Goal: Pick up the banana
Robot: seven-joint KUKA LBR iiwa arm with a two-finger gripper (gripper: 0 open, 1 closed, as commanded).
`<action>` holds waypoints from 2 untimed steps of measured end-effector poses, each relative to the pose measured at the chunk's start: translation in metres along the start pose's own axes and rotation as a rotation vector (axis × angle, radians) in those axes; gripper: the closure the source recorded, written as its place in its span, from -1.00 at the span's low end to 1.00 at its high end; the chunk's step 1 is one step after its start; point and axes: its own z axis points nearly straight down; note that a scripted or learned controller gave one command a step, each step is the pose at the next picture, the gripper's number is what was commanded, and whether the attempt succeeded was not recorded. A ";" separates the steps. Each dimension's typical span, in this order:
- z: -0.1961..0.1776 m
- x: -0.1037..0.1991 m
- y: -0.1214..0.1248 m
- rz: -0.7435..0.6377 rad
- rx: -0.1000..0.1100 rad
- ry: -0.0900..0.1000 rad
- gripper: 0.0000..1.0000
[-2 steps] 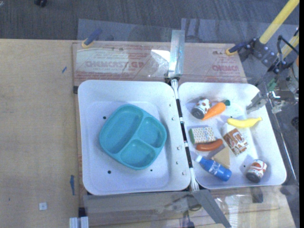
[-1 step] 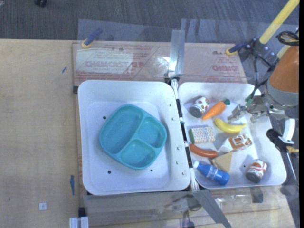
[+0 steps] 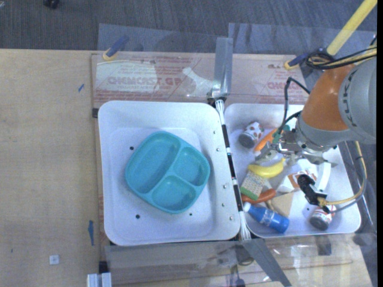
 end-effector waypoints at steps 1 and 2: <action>-0.008 -0.001 0.001 0.001 -0.002 -0.001 1.00; -0.094 0.075 0.041 -0.079 0.011 -0.003 1.00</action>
